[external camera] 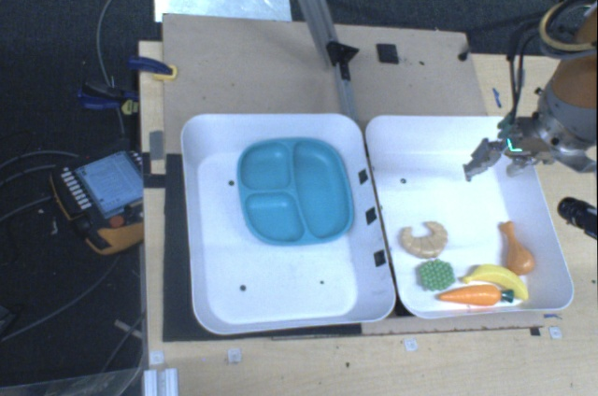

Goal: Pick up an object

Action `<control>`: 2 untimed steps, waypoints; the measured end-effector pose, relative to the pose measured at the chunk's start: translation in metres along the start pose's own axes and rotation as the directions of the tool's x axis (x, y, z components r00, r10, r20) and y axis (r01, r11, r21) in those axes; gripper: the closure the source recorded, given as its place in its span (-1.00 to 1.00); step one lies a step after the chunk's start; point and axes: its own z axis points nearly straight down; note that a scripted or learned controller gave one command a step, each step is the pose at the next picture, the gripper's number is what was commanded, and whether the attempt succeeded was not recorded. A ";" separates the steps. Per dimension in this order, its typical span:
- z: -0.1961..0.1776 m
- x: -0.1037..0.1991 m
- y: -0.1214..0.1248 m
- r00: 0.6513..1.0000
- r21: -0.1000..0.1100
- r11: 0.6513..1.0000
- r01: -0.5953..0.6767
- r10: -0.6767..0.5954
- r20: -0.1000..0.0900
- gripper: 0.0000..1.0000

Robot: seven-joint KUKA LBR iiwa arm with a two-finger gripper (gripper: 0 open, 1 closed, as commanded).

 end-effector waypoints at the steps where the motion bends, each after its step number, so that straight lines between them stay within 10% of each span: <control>1: -0.001 0.000 0.001 1.000 -0.002 1.000 0.000 0.000 0.000 -1.00; 2: 0.045 0.004 -0.007 1.000 0.001 1.000 -0.002 0.002 0.000 -1.00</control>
